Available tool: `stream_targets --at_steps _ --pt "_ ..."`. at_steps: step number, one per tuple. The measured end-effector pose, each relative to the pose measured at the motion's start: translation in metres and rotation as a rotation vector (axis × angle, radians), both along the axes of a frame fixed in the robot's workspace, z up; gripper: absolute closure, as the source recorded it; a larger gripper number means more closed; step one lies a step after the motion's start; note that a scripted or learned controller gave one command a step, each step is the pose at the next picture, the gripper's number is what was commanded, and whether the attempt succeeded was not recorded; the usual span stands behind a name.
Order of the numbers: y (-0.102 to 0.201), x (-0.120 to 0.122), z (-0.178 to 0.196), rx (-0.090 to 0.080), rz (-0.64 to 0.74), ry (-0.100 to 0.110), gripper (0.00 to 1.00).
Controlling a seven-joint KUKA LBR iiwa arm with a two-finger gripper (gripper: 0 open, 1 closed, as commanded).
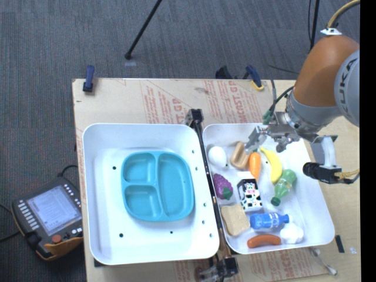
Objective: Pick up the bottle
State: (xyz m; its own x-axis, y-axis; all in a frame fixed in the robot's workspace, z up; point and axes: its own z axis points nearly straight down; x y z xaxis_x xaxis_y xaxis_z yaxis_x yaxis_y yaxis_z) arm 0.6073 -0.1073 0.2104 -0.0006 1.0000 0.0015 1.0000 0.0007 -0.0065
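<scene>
Bottle point(268, 220), smooth blue plastic cylinder, lying in white bin point(320, 207)

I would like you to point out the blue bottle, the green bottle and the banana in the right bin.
blue bottle point(267, 220), camera view, on the middle of its body.
green bottle point(284, 185), camera view, on its body.
banana point(273, 165), camera view, on the middle of its curve.

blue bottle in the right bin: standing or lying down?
Lying down. The blue bottle rests on its side on the right bin floor, cap pointing right, between the toast slice and sausage.
</scene>
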Motion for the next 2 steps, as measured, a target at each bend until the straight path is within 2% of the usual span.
stream_targets --at_steps 1,2 --pt "0.0 0.0 0.008 0.002 0.001 0.004 1.0" --pt "-0.041 -0.118 0.068 0.001 0.222 -0.002 1.0"
